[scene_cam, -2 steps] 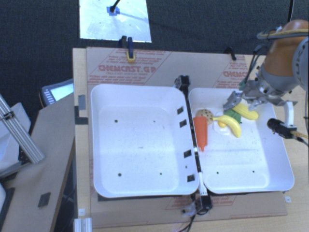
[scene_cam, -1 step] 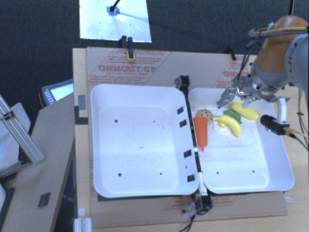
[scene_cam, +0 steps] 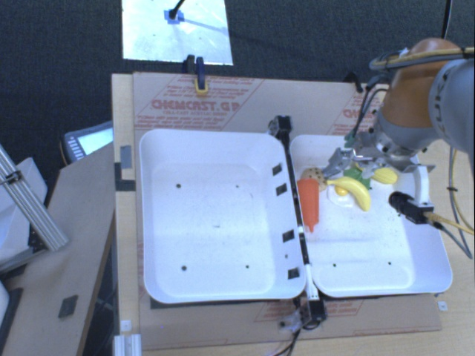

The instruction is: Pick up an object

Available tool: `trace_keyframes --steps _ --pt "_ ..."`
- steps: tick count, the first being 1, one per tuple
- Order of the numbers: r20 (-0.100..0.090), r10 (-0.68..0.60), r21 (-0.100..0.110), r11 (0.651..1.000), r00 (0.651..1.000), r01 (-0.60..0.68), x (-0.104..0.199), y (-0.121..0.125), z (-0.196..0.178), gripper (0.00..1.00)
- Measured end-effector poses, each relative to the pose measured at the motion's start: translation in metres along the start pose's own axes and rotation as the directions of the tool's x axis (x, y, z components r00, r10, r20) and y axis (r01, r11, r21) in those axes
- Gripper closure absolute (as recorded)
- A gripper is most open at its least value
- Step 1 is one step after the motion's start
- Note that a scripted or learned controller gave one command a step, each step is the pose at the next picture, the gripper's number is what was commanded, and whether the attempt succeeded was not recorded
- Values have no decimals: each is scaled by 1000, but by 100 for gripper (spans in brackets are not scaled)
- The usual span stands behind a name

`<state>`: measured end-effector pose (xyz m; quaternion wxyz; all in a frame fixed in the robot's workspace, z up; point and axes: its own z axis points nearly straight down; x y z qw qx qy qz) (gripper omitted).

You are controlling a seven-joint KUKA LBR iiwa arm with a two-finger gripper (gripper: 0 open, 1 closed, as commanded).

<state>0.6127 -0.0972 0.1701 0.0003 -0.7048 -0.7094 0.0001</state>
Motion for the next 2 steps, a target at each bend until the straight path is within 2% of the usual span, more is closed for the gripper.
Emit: trace_keyframes --steps 1,2 --pt "-1 6 2 1000 1000 -6 26 -111 -46 0" --pt "0 -2 -8 1000 1000 2 75 -104 -106 0"
